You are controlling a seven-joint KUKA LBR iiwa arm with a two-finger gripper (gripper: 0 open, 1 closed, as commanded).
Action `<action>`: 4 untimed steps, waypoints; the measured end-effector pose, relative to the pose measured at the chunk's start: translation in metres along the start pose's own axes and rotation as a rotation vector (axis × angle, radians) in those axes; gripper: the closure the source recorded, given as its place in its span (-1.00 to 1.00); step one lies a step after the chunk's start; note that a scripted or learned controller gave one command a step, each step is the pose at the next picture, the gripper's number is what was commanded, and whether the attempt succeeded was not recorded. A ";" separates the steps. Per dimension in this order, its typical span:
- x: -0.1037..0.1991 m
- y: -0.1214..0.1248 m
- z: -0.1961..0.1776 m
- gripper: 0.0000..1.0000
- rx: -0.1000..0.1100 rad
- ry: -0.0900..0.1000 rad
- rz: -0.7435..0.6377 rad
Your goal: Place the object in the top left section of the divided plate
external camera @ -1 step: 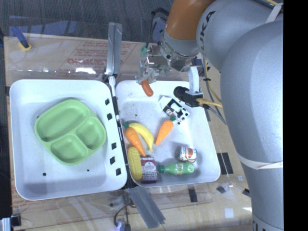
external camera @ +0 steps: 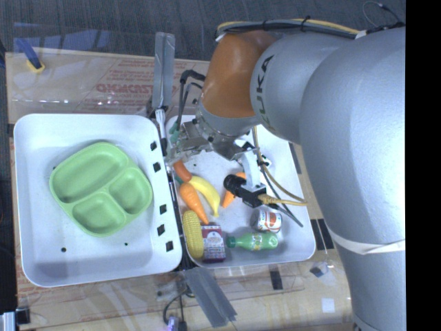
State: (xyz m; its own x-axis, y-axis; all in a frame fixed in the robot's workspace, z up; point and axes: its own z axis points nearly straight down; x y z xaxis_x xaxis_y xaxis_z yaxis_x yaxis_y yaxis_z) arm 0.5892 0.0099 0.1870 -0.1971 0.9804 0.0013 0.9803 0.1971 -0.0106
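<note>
The grey arm takes up most of the right side. It is bent over so that its orange band sits above the right bin, and the wrist points down toward the wall the bins share. The left bin holds the green divided plate, lying at a slant with nothing on it. Its large section is the highest and furthest left, and I take that as the target.

Every toy lies in the right bin, so whichever one is meant is not yet on the plate. Near the bin's left wall lie a corn cob, a long carrot, a banana curving beside it, and a small carrot at the top of the row. Toward the near edge are a green bottle on its side, a dark red box and a can.

The gripper sits low under the wrist at the bin's upper left corner. The small carrot is just below it in the view, its long axis slanting down and right, and it looks like the nearest pick. Whether the gripper is open or closed I cannot tell. The plate lies well off to the left of the gripper, across the dividing wall, so the carry would be sideways.
</note>
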 end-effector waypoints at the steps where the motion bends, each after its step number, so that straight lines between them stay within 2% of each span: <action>1: -0.002 0.000 -0.006 1.00 0.007 0.000 -0.001; 2: 0.066 0.009 -0.001 1.00 0.001 -0.001 -0.142; 3: 0.066 0.009 -0.001 -1.00 0.000 -0.001 -0.141; 4: 0.111 0.011 -0.009 -1.00 -0.002 -0.003 -0.483</action>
State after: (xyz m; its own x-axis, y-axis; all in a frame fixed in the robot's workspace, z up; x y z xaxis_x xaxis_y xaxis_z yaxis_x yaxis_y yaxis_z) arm 0.5782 0.1205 0.1957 -0.6299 0.7767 0.0022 0.7767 0.6299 -0.0072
